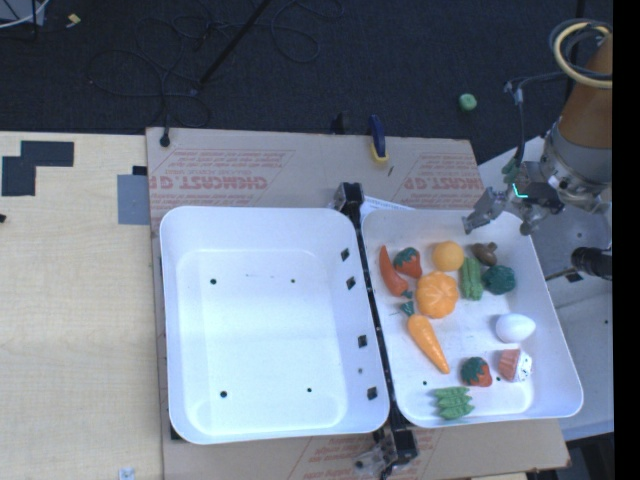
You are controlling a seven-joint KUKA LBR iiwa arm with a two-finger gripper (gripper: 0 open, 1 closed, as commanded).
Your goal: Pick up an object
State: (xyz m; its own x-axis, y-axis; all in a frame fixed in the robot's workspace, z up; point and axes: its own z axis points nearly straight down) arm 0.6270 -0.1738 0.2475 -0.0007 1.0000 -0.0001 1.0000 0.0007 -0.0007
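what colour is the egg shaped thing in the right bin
White, seen in the camera view: the egg lies near the right bin's right side.

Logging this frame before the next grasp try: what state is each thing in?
Gripper: above the right bin's far edge, nothing between its fingers.
Left bin: flat on the bench.
Right bin: flat, holding toy food.
Carrot: lying on its side.
Egg: lying, apart from the carrot.
Pumpkin: resting upright.
Orange: resting near the far wall.
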